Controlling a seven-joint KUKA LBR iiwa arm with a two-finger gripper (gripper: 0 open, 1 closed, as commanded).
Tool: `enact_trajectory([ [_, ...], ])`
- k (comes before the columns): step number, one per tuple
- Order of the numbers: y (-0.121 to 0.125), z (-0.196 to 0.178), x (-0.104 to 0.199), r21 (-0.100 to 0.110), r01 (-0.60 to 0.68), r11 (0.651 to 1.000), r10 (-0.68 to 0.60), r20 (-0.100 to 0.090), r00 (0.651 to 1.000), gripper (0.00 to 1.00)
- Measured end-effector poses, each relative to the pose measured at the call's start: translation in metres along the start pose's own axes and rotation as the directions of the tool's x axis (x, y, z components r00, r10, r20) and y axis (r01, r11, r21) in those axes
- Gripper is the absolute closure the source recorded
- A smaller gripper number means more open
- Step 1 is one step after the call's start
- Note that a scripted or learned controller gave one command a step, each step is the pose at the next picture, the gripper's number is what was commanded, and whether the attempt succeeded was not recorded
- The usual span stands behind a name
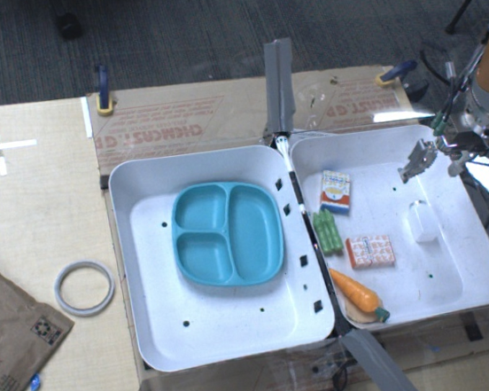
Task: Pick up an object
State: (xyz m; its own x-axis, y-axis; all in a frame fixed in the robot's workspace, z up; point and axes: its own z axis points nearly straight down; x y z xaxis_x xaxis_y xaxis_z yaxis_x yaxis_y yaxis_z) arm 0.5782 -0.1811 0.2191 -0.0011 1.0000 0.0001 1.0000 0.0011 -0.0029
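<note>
Nearest the camera, at the right bin's (472,294) front edge and well to the left of the pincer, lies a toy carrot (357,291). Farther back sits a small patterned box (371,251), with a green bundle like toy beans (327,231) just beyond it against the divider, and a juice-type carton (336,192) farther still. The pincer (420,161) hangs over the bin's far right part, above bare floor; whether its fingers are spread or pressed together I cannot tell. Nothing shows between them. To grasp well, I judge it should travel left, centre over the box, which lies flat and apart from its neighbours, then descend straight. The left bin (148,274) holds a teal divided plate (229,234).
</note>
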Motion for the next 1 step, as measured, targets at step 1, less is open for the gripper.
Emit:
enact_trajectory([
  [1, -0.0013, 0.1273, 0.0391, -0.003, -0.138, 0.990, 0.138, 0.001, 0.990, 0.00],
])
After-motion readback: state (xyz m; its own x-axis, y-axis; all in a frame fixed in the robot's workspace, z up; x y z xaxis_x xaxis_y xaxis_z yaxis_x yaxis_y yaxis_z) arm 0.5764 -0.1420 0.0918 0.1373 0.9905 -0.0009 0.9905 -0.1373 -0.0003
